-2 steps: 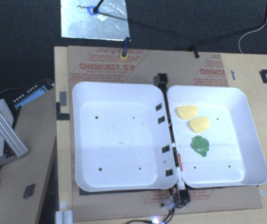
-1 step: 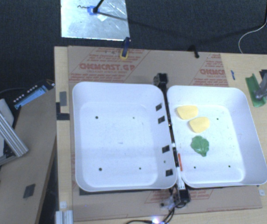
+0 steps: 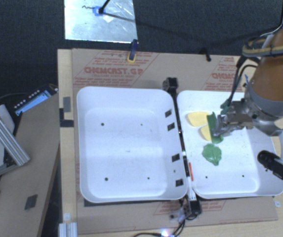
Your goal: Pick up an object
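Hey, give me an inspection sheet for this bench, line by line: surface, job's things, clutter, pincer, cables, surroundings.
Surface: two shallow white bins side by side, left bin and right bin, on a printed board.
Job's things: yellow piece and green piece, both in the right bin.
Clutter: nothing seen inside the left bin; black clips along the shared edge.
Pincer: pincer low over the right bin, by the yellow piece; a thin green object sits at its tip, hold uncertain.
Cables: dark cable runs across the floor behind the board.
Surroundings: shiny sheet on dark carpet; metal frame at left.
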You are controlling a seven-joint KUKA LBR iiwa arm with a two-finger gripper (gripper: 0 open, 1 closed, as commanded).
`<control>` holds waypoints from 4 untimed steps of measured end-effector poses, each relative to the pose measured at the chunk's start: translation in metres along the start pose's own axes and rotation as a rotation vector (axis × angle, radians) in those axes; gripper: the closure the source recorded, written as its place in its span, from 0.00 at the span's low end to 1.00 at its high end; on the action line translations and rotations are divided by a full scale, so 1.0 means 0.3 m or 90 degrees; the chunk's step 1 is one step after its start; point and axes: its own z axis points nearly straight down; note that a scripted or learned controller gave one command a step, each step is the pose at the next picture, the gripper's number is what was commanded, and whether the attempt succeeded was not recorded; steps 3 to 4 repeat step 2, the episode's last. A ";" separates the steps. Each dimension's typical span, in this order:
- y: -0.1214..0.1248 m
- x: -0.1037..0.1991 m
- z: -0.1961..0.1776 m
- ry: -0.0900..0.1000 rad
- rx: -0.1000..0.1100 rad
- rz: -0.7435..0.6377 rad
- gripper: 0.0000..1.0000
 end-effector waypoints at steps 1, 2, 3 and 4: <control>0.057 0.453 -0.162 0.002 -0.012 -0.005 1.00; -0.010 0.665 -0.225 0.001 -0.010 -0.001 1.00; -0.010 0.665 -0.225 0.001 -0.010 -0.001 1.00; -0.010 0.665 -0.225 0.001 -0.010 -0.001 1.00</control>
